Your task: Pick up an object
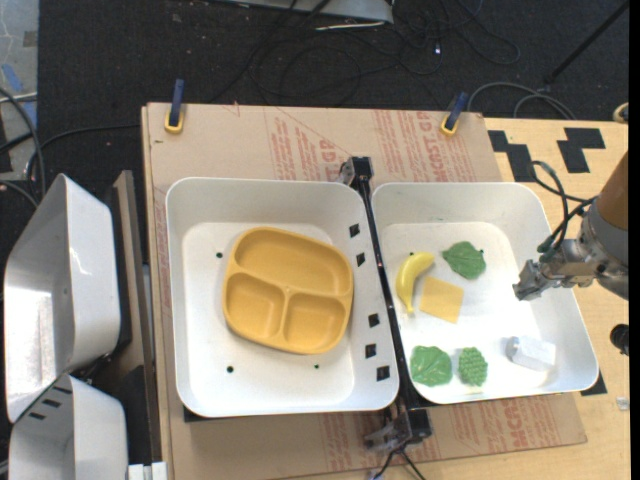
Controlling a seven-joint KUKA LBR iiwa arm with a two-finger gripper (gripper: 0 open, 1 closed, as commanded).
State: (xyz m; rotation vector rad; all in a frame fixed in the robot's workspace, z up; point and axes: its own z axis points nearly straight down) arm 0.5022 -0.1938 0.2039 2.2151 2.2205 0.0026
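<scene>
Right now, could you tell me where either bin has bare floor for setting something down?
Left bin: only narrow margins around the yellow tray. Right bin: a bare strip along its far wall, and a middle patch between cheese slice, grey block and lower greens. Crowded around the banana.

arm (615, 218): cut off by the right edge, just the wrist end in view
gripper (527, 286): small and dark, finger state unclear
small grey object (529, 352): too blurred to identify
</scene>
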